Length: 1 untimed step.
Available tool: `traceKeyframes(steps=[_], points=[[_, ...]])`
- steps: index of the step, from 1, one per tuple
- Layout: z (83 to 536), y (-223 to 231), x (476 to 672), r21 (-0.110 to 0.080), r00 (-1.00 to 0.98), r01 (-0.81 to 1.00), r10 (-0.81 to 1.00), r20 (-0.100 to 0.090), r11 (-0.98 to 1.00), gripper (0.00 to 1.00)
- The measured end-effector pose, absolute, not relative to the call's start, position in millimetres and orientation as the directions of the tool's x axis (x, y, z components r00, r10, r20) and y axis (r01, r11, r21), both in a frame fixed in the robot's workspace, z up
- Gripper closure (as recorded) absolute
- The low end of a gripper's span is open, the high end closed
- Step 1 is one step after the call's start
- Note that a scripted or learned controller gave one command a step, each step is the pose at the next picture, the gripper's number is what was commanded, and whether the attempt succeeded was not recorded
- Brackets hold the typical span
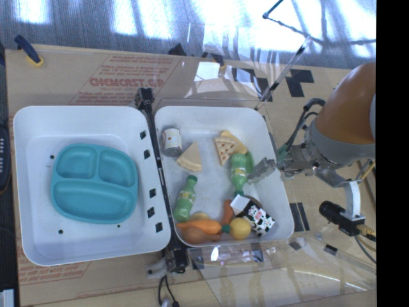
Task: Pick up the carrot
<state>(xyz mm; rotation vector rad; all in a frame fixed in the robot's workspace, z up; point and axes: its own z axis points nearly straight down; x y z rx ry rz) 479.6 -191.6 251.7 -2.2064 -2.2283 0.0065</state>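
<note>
The carrot [203, 225] is orange with a green tip and lies flat near the front edge of the right bin [211, 117]. It is packed in among other toy foods. My gripper [261, 170] hangs over the right side of that bin, beside a green bottle [239, 169]. It is above and to the right of the carrot and well apart from it. Nothing shows in its grasp.
Around the carrot are a brown item [193, 235], a yellow lemon [239, 228], a cow-patterned box [259, 218] and a second green bottle [185, 198]. Further back lie a can [171, 141], a cheese wedge [190, 158] and a cracker wedge [227, 146]. The left bin [38, 133] holds a teal divided plate [94, 183].
</note>
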Motion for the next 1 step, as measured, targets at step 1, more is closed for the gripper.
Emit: traceKeyframes(steps=[1], points=[[169.7, -100.6, 475.9, -0.011, -0.191, 0.981, 0.982, 0.004, 0.191, 0.00]])
